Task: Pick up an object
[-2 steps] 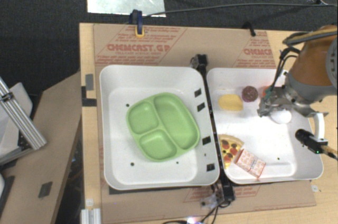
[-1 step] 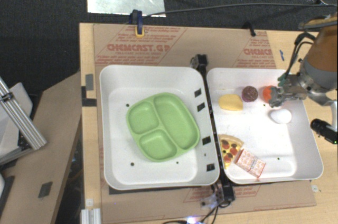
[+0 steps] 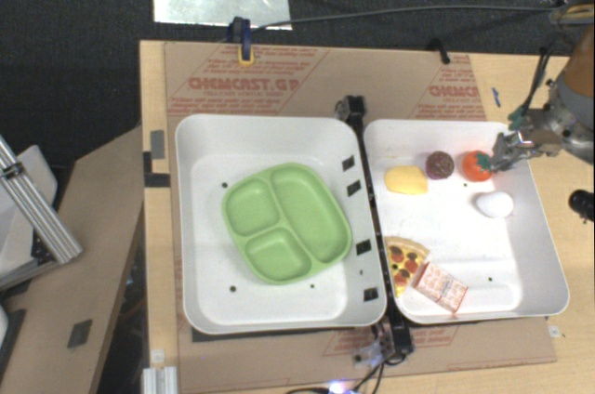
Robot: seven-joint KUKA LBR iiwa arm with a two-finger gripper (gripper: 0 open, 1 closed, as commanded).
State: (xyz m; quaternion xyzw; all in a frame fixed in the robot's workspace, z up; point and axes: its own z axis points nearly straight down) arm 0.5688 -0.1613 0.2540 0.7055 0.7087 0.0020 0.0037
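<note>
The right bin (image 3: 539, 264) holds several small items: a yellow lump (image 3: 406, 180), a dark red ball (image 3: 440, 164), an orange-red tomato-like toy (image 3: 475, 167), a white egg (image 3: 495, 204), a pizza slice (image 3: 404, 256) and a pink patterned packet (image 3: 439, 286). My gripper (image 3: 507, 150) reaches in from the right edge and sits low at the bin's far right, right against the orange-red toy's right side. The view does not show whether anything is held.
The left bin (image 3: 200, 197) holds a green divided plate (image 3: 284, 220). Black clips (image 3: 353, 109) line the seam between the bins. A cable runs across the dark background above the cardboard-covered bench (image 3: 279, 81).
</note>
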